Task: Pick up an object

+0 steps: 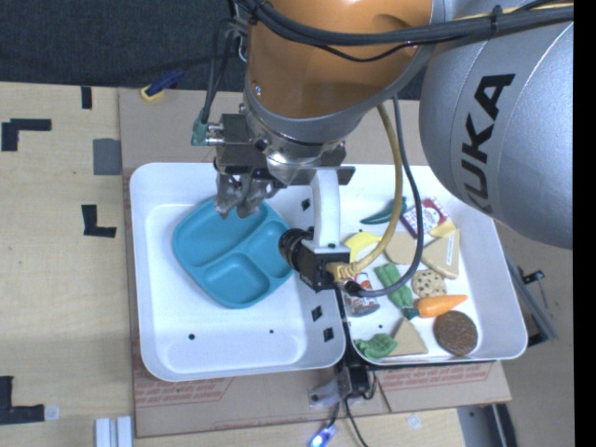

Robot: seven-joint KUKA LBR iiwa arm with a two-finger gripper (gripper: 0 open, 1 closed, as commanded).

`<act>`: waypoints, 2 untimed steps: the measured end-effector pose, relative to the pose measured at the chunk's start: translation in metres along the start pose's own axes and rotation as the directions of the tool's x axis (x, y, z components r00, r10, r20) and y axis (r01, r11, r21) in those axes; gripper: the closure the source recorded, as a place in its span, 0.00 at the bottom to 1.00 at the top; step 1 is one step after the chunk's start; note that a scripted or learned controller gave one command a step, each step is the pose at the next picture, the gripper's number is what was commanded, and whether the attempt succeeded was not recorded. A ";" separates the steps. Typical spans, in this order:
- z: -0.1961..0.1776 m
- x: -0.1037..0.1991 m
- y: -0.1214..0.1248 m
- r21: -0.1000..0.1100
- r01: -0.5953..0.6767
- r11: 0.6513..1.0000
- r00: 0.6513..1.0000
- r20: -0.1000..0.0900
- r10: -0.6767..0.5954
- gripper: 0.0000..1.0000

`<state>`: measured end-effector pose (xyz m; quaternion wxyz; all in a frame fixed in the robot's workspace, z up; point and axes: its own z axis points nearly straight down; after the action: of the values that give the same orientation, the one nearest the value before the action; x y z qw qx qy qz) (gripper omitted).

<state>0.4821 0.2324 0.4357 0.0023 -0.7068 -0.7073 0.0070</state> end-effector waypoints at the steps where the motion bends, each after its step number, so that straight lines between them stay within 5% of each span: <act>1: 0.038 -0.009 0.001 -0.007 0.001 1.000 1.000 -0.004 -0.001 1.00; 2: -0.098 0.001 0.027 -0.026 0.003 1.000 1.000 -0.013 -0.003 1.00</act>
<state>0.5099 0.2341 0.5330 -0.0025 -0.7059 -0.7083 -0.0069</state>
